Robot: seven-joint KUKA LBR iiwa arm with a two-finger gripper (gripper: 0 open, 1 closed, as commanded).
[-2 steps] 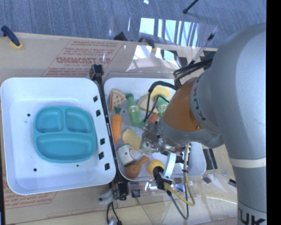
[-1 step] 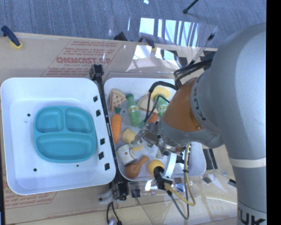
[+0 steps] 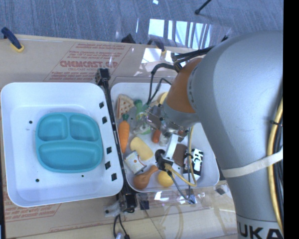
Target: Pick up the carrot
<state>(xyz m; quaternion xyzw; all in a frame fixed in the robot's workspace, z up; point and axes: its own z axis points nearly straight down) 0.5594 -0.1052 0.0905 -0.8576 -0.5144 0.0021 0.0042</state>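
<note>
Where the right bin [image 3: 209, 176] holds its heap of toy food, a chicken drumstick [image 3: 145, 175] and a lemon [image 3: 164, 179] lie nearest. Beyond them the carrot [image 3: 123, 135] lies along that bin's left wall, apart from the tool [image 3: 159, 129]; whether the tool is wide or narrow I cannot tell. The left bin [image 3: 10, 133] holds 1 blue plate [image 3: 68, 142].

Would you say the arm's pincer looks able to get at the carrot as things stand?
Probably yes. The carrot lies uncovered along the left wall of the right bin, with nothing on top of it. The pincer hangs over the same bin, just to its right. The wall and the yellow piece beside it leave little room.
</note>
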